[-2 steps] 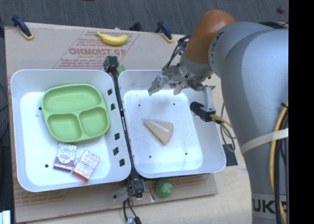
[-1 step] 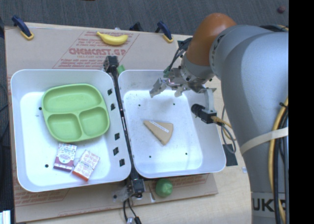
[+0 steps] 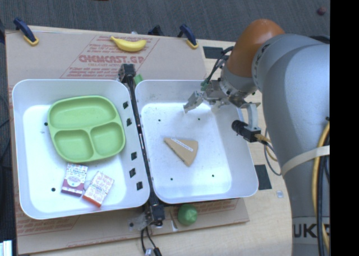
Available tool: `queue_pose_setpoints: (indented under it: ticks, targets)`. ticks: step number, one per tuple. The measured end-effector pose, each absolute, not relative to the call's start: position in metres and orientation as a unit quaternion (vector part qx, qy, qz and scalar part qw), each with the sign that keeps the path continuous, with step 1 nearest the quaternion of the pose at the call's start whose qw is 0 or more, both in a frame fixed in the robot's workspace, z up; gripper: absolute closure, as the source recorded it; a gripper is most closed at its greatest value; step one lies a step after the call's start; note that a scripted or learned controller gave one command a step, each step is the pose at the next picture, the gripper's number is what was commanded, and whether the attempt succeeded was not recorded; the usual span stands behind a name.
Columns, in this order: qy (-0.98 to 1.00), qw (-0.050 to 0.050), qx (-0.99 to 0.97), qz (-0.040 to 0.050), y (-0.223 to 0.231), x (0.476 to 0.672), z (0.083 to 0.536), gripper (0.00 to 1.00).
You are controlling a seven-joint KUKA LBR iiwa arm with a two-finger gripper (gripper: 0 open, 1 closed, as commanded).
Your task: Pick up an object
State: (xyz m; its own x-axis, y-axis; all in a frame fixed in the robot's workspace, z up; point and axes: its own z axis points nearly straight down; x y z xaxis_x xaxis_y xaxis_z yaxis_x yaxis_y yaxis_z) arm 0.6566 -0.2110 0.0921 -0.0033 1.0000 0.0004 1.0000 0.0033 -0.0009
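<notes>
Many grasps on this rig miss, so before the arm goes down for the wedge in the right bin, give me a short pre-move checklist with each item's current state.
1. Target in reach zone: tan wedge lies flat near the middle of the right bin. Ok.
2. Space around wedge: nothing touches it. Ok.
3. Gripper over target: it sits near the bin's far edge, away from the wedge. Not ok.
4. Gripper free of load: nothing seen between its fingers. Ok.
5. Finger opening: cannot tell.
6. Divider clamps between the bins: apart from the wedge. Ok.

left bin (image 3: 22, 137): tray (image 3: 85, 126), two packets (image 3: 87, 183) | right bin (image 3: 235, 159): wedge (image 3: 183, 149)
</notes>
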Motion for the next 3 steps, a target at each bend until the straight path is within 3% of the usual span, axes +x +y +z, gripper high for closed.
queue_pose_setpoints:
  ticks: [1, 2, 3]
  targets:
    - [-0.709, 0.002, -0.705, 0.0014, -0.2, 0.559, 0.092, 0.0]
    - [-0.709, 0.001, -0.706, 0.0, -0.21, 0.657, 0.092, 0.0]
    - [-0.709, 0.001, -0.705, 0.0014, -0.204, 0.566, 0.092, 0.0]
